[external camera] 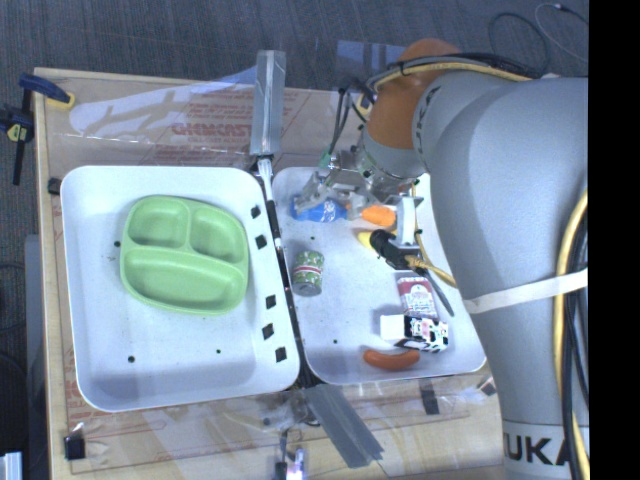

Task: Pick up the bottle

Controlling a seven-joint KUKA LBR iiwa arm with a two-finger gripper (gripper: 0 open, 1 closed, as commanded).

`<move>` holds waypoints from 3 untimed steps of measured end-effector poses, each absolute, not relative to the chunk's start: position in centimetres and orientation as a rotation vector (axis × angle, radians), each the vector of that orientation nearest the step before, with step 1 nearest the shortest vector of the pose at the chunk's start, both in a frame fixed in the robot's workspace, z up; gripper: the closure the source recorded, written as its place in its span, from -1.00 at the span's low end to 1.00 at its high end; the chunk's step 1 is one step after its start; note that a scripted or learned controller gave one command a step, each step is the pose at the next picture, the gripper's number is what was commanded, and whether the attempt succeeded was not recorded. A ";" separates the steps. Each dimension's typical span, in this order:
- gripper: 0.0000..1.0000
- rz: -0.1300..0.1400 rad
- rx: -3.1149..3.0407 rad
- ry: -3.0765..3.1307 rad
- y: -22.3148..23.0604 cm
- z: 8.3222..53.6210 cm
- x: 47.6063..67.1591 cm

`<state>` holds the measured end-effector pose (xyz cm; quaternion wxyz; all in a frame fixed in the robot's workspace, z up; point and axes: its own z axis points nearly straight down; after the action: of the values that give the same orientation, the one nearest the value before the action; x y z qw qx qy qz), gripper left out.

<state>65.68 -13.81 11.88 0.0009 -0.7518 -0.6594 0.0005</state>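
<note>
Camera view: fixed overhead look, at a slant, onto a wooden worktop (48,298) carrying two shallow white bins side by side.
Left bin (170,358): holds one green divided plate (185,253) with three compartments, lying flat towards the far half.
Right bin (340,318): holds the bottle and several small goods.
Bottle (312,209): small and blue with a paler patch; appears to lie on its side in the far left corner of the right bin, close to the bin wall; its label and cap are too small to make out.
Arm (500,218): grey, entering from the right, with an orange band (395,113) above the wrist, bent over the far end of the right bin.
Gripper (335,186): low over the far left corner of the right bin, just beside and above the bottle; whether it is spread or pressed together cannot be told, nor whether it touches the bottle.
Can (307,270): green-labelled, near the left wall of the right bin, apart from the bottle.
Orange item (378,214): small, just right of the gripper.
Packet (415,293): dark red, mid-right of the right bin.
Carton (425,333): cow-patterned, black and white, just nearer than the packet.
Sausage (390,359): reddish-brown, by the near edge of the right bin.
</note>
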 end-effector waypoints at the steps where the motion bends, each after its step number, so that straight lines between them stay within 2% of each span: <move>1: -1.00 0.008 -2.091 -2.361 -11.6 9.5 63.2; 2: 1.00 0.005 -2.078 -2.361 -11.2 10.4 63.2; 3: 1.00 0.000 -1.599 -2.706 -6.2 21.5 65.5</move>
<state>65.52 -6.15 21.53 -0.0005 -0.5087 -0.8610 0.0001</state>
